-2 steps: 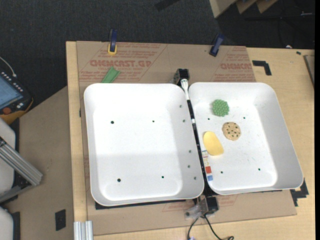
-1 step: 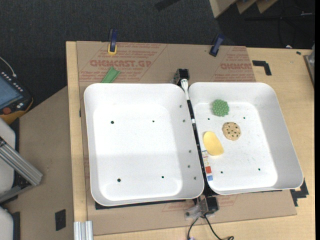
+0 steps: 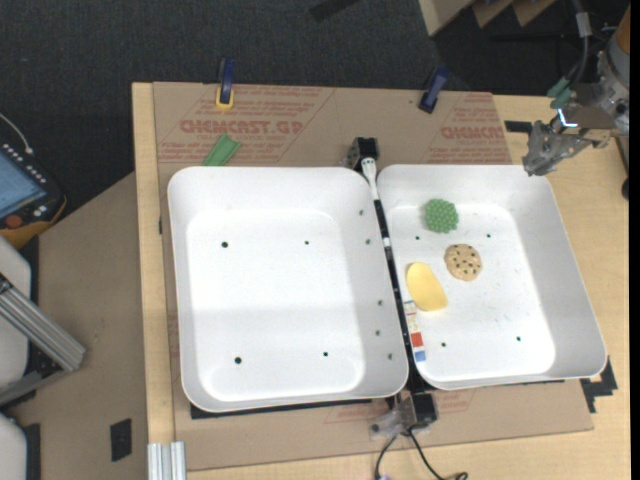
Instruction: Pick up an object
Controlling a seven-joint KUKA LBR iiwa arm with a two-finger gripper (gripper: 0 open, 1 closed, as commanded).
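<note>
Three objects lie in the right bin [image 3: 545, 298]. A green bumpy ball [image 3: 440, 214] is toward the far side, a round tan cookie with dark spots [image 3: 462, 262] sits just in front of it, and a yellow oblong piece [image 3: 427, 288] rests near the bin's left wall. My gripper [image 3: 543, 158] hangs over the far right corner of the right bin, above its rim and well apart from all three objects. I see nothing held in it.
The left bin [image 3: 200, 298] stands beside the right one on a cardboard sheet [image 3: 300, 118]. A black tool [image 3: 364, 154] lies at the far end of the seam between the bins. A green clip [image 3: 220, 150] and two clamps [image 3: 226, 86] [image 3: 434, 89] sit along the far edge.
</note>
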